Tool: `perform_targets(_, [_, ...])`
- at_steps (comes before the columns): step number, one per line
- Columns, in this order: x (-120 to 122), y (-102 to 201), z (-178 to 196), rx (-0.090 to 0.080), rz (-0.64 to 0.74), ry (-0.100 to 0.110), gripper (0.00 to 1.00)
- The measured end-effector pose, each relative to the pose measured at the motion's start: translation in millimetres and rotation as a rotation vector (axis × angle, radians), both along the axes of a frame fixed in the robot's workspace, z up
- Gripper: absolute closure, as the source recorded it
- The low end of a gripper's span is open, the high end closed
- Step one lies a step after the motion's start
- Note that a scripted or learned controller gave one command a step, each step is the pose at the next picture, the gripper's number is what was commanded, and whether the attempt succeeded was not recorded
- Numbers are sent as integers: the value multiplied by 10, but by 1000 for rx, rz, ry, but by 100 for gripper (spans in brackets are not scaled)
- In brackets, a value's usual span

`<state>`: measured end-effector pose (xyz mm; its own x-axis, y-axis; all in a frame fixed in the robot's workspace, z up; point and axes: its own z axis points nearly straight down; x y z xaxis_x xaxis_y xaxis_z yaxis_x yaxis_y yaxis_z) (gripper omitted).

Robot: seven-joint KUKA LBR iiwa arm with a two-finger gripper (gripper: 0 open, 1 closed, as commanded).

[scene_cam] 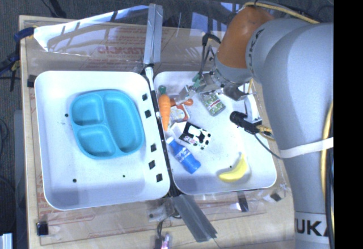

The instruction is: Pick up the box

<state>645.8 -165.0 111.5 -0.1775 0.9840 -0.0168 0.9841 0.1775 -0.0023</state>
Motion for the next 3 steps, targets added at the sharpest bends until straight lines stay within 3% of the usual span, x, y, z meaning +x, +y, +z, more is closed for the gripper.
perform_targets(1, [-203,262,-91,-12,-256,-20,0])
perform_targets(2, [109,-241,-192,17,-205,0,0])
perform_targets(3, [-3,197,-182,9,-133,-5,0])
